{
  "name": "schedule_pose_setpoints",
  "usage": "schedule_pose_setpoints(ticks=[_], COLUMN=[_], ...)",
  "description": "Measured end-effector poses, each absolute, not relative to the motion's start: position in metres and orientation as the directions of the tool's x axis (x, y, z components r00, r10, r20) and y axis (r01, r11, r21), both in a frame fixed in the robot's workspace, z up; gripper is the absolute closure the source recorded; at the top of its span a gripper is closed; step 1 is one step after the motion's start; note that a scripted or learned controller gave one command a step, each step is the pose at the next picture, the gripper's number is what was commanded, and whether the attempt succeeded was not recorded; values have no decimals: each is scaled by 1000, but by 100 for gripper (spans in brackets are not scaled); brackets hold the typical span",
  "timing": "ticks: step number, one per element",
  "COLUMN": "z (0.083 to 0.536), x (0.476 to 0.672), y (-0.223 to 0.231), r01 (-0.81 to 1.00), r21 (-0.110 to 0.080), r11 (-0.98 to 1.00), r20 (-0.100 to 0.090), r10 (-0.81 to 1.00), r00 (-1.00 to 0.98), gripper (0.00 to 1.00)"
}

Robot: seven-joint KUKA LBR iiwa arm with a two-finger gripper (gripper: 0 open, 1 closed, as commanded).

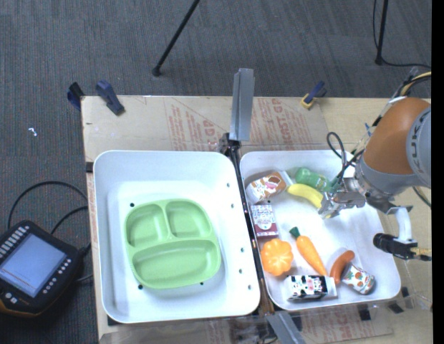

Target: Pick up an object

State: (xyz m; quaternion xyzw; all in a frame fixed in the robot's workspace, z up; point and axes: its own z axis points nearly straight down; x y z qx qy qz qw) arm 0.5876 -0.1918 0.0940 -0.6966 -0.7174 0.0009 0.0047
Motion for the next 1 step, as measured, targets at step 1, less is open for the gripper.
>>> schedule_pose_setpoints(ticks=[1], z=[86], x=[613], y=[-176], r01=[985], r21=[-2], r11=[175], r20=[2], r10=[985], r00=[-175], gripper=[100])
